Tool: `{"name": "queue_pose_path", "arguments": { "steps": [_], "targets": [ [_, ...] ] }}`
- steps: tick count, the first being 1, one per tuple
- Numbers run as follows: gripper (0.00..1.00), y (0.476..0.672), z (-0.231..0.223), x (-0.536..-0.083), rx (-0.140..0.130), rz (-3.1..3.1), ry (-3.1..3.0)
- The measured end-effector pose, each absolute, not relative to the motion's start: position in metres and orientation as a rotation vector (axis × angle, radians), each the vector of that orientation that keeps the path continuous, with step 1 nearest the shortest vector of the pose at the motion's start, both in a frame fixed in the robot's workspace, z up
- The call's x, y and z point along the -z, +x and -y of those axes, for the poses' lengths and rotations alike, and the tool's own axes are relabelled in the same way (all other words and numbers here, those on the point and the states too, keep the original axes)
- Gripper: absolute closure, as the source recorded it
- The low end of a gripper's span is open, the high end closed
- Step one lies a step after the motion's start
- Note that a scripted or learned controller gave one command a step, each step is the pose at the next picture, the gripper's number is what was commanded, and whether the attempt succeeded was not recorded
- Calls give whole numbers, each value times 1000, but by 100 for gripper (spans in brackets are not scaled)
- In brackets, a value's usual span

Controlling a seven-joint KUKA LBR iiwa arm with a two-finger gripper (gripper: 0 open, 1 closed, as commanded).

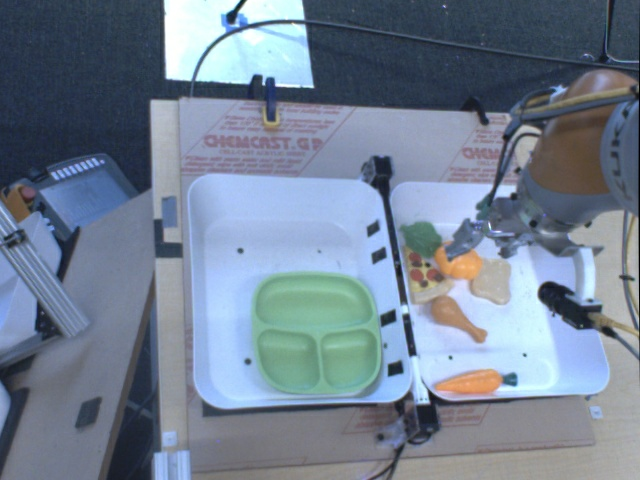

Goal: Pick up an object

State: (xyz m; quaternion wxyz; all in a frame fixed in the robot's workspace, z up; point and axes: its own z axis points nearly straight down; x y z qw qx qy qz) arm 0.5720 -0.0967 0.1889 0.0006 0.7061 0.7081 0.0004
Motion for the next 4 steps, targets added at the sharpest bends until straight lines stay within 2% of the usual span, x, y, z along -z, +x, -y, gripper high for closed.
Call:
{"name": "queue_pose_path", "arguments": {
  "steps": [1,2,3,4],
  "targets": [
    [0,569,101,-146,2,-2224,2221],
    [0,577,99,-102,1,-2223,2221],
    [0,580,100,-90,-7,-2216,2217],
    [100,583,99,-102,-18,-2212,2212]
  ]
}}
